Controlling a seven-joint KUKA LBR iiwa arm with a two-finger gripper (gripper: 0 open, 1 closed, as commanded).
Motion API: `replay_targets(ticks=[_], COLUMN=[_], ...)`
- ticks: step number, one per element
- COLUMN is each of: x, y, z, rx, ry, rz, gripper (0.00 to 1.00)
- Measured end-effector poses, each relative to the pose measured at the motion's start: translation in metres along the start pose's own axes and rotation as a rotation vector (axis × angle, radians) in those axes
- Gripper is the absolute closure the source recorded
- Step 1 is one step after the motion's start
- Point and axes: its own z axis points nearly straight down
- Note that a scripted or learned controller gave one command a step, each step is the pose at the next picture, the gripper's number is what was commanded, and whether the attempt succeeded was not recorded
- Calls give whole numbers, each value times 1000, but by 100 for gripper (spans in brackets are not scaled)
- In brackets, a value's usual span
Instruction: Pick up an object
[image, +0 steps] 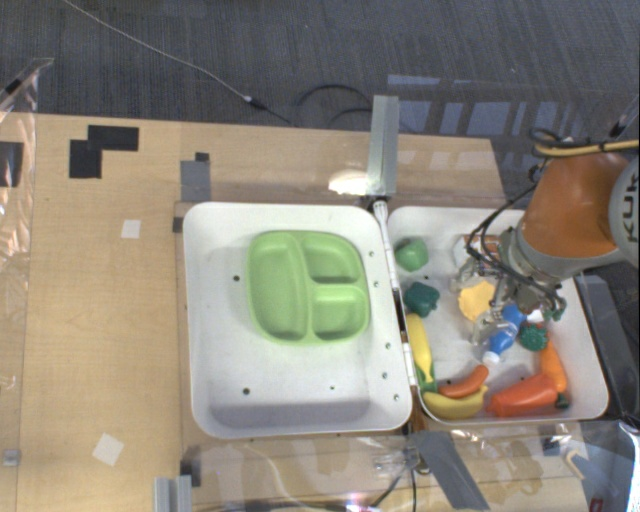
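**Spotter:** What's the target, and where is it?

**Me:** I'm reading it as the small blue-and-white bottle (503, 333), lying tilted in the right bin (590, 405), about centre, a touch toward 3 o'clock. The end effector (510, 300) is right above it, at its 12 o'clock end, and may be touching it. I can't tell from here whether it is open, closed or has anything gripped; cables and the wrist hide that.

**Spotter:** What's crowding it?

**Me:** A yellow piece (476, 299) just beside it at 10 o'clock, a dark green piece (533, 338) at 3 o'clock, and at 6 o'clock an orange carrot-like toy (528, 391) and a red pepper (466, 381). A banana (452, 404) lies along the bin's 7 o'clock corner, a green ball (411, 254) and green pepper (421, 297) toward 10 o'clock. The left bin (215, 300) holds a green divided tray (305, 286), well apart.

**Spotter:** Your worry?

**Me:** The bottle is round and tilted, so I'd judge it could roll or squirt out under a closing grip. Neighbours sit so near that the grasp could catch the yellow piece instead, or knock things sideways. A lift on a partial hold would likely drop it.
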Motion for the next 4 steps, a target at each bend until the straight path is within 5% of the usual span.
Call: replay_targets(ticks=[1, 2, 3, 4], x=[-3, 6, -31, -3], y=[1, 88, 57, -25], z=[-13, -131, -55, -65], rx=[2, -2, -5, -2], ry=[-8, -8, 8, 4], rz=[-1, 45, -283, -710], gripper=[100, 100, 100, 100])
